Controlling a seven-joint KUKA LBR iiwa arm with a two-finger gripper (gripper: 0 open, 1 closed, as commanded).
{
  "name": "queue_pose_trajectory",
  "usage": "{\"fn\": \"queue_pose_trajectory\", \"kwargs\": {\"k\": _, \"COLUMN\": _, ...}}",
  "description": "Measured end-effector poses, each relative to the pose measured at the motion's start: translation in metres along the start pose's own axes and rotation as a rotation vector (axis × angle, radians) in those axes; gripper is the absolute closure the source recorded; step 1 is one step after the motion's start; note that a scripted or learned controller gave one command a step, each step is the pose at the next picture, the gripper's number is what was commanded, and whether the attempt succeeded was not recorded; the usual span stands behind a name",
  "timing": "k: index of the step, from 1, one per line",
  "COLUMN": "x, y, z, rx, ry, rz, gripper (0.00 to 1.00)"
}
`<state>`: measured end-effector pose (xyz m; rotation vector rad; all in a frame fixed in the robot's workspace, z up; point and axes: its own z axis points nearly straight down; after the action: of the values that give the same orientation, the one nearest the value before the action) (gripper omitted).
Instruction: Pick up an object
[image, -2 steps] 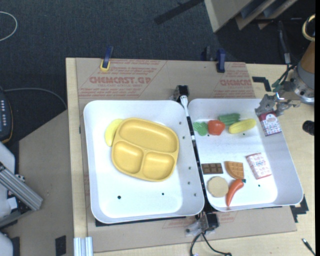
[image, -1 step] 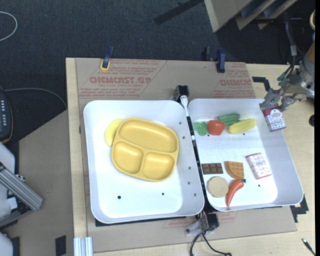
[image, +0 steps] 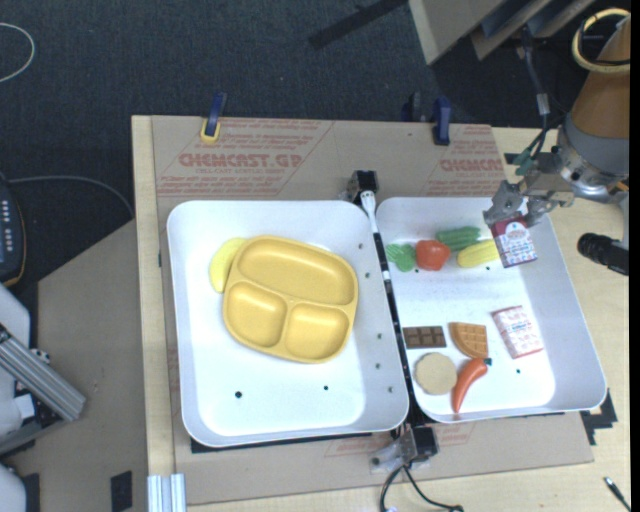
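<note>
The small red and white carton (image: 514, 243) hangs tilted just under the gripper (image: 510, 212), over the far part of the right bin (image: 580, 330). Its upper end is between the fingers, which are closed on it; the lower end is free, and I cannot tell if it touches the bin floor. The print on it is too small to read.

Just beside it to the left lie a yellow corn piece (image: 478, 254), a green pickle (image: 458, 238), a red tomato (image: 432, 255) and a green pepper (image: 402, 257). Nearer the camera are a second carton (image: 517, 331), a waffle (image: 468, 339), a chocolate bar (image: 423, 337), a round cookie (image: 435, 373) and a red chili (image: 467, 382).

The left bin (image: 200, 380) bears a yellow divided tray (image: 290, 298); a yellow thing (image: 224, 264) is mostly hidden under its left edge. The arm (image: 600, 120) is cut off at the right edge.
</note>
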<state>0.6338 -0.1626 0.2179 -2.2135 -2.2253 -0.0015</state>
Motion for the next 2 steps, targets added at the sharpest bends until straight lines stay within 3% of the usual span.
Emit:
{"fn": "queue_pose_trajectory", "kwargs": {"k": 1, "x": 0.057, "y": 0.006, "z": -0.014, "rx": -0.004, "ry": -0.001, "rz": -0.002, "gripper": 1.00}}
{"fn": "queue_pose_trajectory", "kwargs": {"k": 2, "x": 0.069, "y": 0.010, "z": 0.003, "rx": 0.002, "ry": -0.002, "rz": 0.004, "gripper": 1.00}}
